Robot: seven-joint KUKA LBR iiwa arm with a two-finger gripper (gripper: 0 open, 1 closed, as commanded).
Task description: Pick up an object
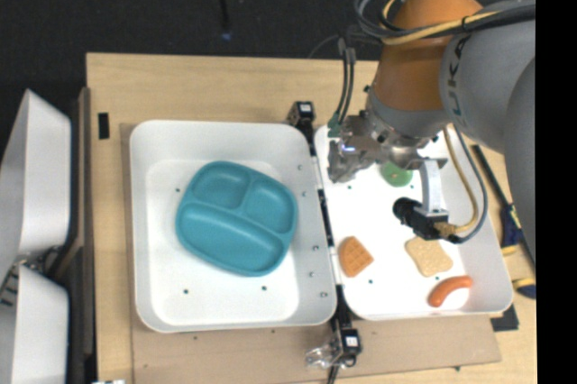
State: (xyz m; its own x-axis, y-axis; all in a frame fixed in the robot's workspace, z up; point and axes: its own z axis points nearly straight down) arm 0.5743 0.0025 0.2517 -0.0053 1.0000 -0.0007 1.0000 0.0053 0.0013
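Risks first. The green object (395, 174) lies partly hidden under the wrist, in the right bin (487, 283), at its far end; the view from above is blocked there, so a descent on it could land off-centre and nudge it aside instead of closing on it. The gripper (347, 159) sits close to the divider between the bins; a straight drop from here may clip that wall or close on bare floor.

Other candidates, all placed from the green object: a waffle-like orange biscuit (355, 257) toward the near-left, a pale cracker-like piece (428, 257) toward the near side, a small red-orange sausage (449, 290) further on in the near corner. All are flat or low, so likely to slip from the pinch. The black part (413, 215) beside the cable may be rig hardware; unclear.

Pose: arm enters from the right, orange band above, wrist pointed down over the far-left part of the right bin. Pincer state: cannot tell; nothing visibly held.

The teal divided plate (236, 216) lies in the left bin (144, 283).
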